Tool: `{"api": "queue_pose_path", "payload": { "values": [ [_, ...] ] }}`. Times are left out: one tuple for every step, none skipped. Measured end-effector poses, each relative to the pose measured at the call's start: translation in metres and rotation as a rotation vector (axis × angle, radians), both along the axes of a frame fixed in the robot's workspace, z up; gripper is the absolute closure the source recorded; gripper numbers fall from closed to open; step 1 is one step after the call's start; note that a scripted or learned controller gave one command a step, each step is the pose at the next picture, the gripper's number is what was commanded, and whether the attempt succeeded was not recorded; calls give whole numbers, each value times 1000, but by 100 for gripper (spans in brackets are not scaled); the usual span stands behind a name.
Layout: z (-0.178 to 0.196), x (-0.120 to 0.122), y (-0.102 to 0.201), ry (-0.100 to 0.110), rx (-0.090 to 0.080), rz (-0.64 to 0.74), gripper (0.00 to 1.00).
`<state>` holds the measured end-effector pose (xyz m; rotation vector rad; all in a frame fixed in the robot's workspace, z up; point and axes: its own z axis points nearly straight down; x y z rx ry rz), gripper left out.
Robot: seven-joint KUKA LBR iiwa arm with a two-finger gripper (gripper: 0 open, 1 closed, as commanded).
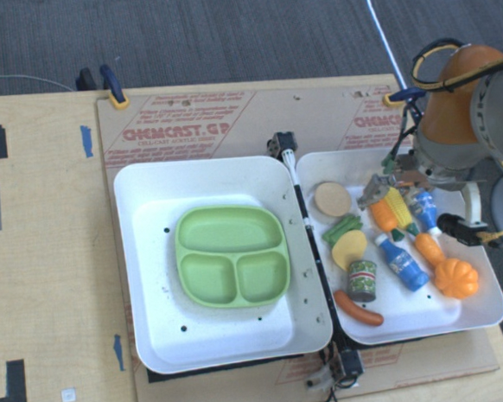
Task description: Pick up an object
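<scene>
Toy foods crowd the right bin (494, 311): pumpkin (456, 278), corn (391, 211), blue bottle (402, 260), sausage (359, 309), can (361, 280). Left bin (142, 248) holds a green divided plate (233, 255). At the right bin's far side the hand (380, 186) touches the corn; its grip I cannot tell

A green divided plate (232, 256) lay in the left white bin (139, 205). Both bins sat on printed cardboard (185, 123) over the tan tabletop (43, 255).

You saw smooth, glossy white plastic bins (144, 273), a matt green plastic tray (232, 256), printed brown cardboard (185, 123), and a pale wood-look surface (43, 255).
</scene>
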<state>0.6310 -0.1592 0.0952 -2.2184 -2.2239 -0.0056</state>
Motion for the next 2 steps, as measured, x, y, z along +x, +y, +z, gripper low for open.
{"api": "queue_pose_path", "payload": {
  "values": [
    [11, 1, -2, -3, -4, -1, 100],
    [88, 0, 29, 0, -3, -1, 100]
  ]
}}
